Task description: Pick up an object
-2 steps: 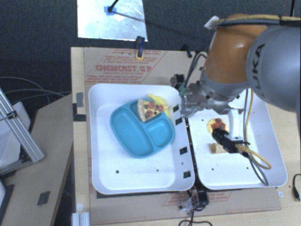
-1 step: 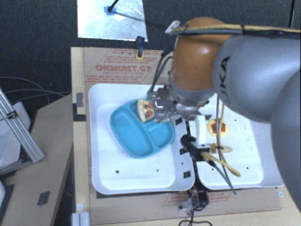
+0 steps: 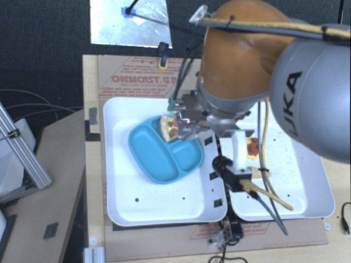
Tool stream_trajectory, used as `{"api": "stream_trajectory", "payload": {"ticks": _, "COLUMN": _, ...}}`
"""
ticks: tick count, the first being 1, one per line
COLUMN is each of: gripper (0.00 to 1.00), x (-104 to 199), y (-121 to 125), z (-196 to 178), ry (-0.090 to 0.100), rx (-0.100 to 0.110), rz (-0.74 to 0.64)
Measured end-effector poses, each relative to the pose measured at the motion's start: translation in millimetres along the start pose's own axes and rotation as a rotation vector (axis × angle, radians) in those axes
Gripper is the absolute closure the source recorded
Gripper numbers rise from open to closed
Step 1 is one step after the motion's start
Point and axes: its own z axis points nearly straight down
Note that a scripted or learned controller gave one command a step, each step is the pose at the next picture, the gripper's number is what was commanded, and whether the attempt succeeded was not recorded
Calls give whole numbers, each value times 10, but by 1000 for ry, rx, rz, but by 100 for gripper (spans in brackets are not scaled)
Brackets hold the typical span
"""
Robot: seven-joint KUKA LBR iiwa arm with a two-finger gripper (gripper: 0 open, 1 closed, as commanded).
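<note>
- The grey arm (image 3: pixel 307 86), with its orange band (image 3: pixel 241 48), reaches in from the right edge of the tabletop (image 3: pixel 137 75) and hangs over the inner edge of the left bin (image 3: pixel 120 201).
- The pincer (image 3: pixel 184 126) sits low at the far right corner of the blue divided tray (image 3: pixel 159 158), which lies tilted in the middle of the left bin.
- A small yellow-and-red printed object (image 3: pixel 169 128) rests on the tray's far rim, touching the pincer; whether the pincer is open, closed or gripping it cannot be told.
- In the right bin (image 3: pixel 312 201), a white packet with a red print (image 3: pixel 251 147) lies near the dividing edge, toward the far side.
- A yellow cable (image 3: pixel 269 193) trails across the right bin toward its near edge.
</note>
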Motion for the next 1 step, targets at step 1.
{"api": "stream_trajectory", "payload": {"ticks": 1, "gripper": 100, "x": -17, "y": 20, "z": -73, "ry": -1, "rx": 1, "rz": -1}}
